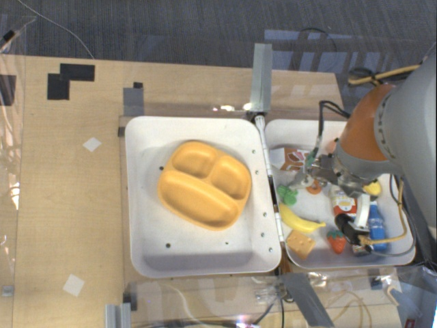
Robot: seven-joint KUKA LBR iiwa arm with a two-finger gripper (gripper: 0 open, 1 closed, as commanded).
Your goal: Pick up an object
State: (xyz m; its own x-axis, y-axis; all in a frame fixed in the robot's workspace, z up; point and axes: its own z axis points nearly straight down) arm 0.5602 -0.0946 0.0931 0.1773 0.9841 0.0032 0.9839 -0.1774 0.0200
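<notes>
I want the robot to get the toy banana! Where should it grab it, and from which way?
Probably around the middle of the banana, coming straight down from above. It lies flat in the right bin, curved, with its ends running left to right, so fingers closing across its narrow body should fit. The green piece sits just above its left end and the orange block just below, so the middle looks freest.
</notes>
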